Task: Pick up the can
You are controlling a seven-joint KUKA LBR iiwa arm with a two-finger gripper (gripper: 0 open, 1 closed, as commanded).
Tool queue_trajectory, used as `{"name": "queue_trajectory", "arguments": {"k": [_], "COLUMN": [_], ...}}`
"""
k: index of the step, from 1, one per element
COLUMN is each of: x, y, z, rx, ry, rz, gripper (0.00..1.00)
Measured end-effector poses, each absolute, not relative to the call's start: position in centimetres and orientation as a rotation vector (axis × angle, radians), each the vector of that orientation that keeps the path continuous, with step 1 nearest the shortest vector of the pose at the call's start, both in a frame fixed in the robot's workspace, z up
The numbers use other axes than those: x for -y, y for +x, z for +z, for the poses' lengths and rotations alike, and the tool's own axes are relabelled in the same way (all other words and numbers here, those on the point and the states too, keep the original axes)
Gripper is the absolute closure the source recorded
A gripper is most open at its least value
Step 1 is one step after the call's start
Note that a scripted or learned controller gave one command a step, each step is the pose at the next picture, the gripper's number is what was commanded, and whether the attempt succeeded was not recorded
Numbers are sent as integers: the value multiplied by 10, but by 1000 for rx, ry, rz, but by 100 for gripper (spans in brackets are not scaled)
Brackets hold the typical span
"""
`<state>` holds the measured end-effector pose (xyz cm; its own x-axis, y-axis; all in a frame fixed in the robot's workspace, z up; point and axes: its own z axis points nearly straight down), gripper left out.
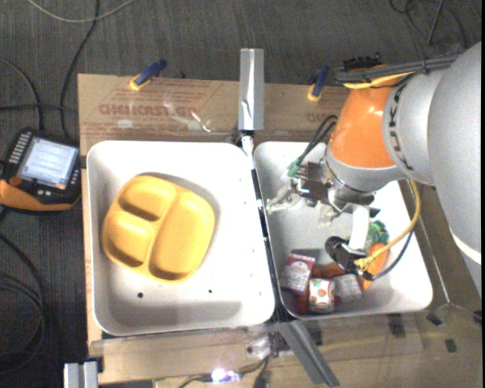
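Note:
A small can [322, 295] with a red and white label lies near the front wall of the right bin [412, 293]. Two more red and white packaged items [296, 273] [349, 286] crowd against it on either side. My gripper [314, 189] hangs under the orange wrist band over the middle of the right bin, behind the can and apart from it. The wrist hides most of the gripper, and nothing shows held in it.
A green item [378, 231] and an orange item [377, 255] lie at the right bin's right side. The left bin [113, 309] holds a yellow compartment tray [159, 226]. A teach pendant [40, 168] rests on the floor at far left.

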<state>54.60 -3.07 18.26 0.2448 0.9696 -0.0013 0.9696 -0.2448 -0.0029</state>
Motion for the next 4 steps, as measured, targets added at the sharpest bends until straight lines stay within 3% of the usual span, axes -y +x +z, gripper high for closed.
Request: {"name": "queue_trajectory", "arguments": {"k": [1, 2, 3, 4], "x": [96, 139, 138, 158], "y": [510, 581, 545, 551], "z": [170, 126, 90, 139], "rx": [1814, 1259, 865, 973], "ry": [-2563, -2878, -3028, -2986], "rz": [7, 10, -14, 8], "gripper": [0, 0, 0, 0]}}
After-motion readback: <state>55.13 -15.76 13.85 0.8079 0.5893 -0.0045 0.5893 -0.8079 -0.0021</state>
